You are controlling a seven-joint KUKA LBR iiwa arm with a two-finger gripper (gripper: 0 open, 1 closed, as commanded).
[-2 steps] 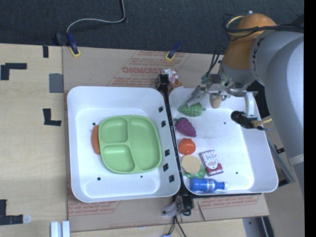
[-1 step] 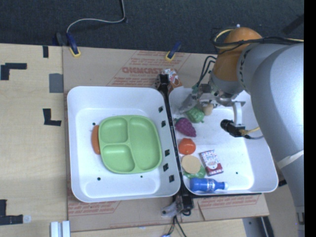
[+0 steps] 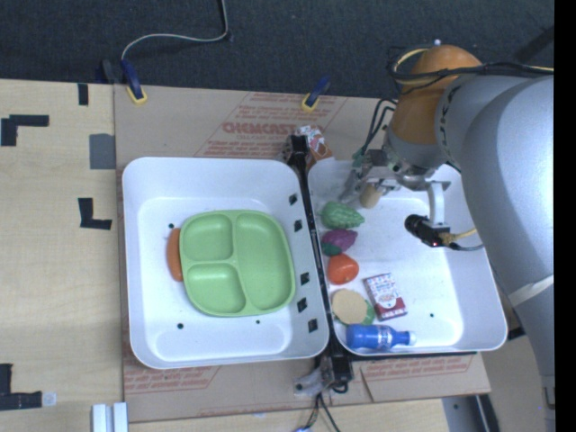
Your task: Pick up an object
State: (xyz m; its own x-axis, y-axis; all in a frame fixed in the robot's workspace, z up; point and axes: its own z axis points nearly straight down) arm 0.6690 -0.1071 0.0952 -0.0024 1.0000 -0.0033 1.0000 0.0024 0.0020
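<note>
The hand (image 3: pixel 362 187) hangs low in the right bin (image 3: pixel 450 304), just beyond the green toy (image 3: pixel 343 214), which lies against the divider between the bins; whether it is spread or closed I cannot tell, and nothing visibly sits in it. That green toy looks the likeliest pick. Below it along the divider lie a purple piece (image 3: pixel 339 238), a tomato (image 3: pixel 342 268) and a round cookie (image 3: pixel 351 307), so the descent should be centred squarely on the green toy, clear of its neighbours.
</note>
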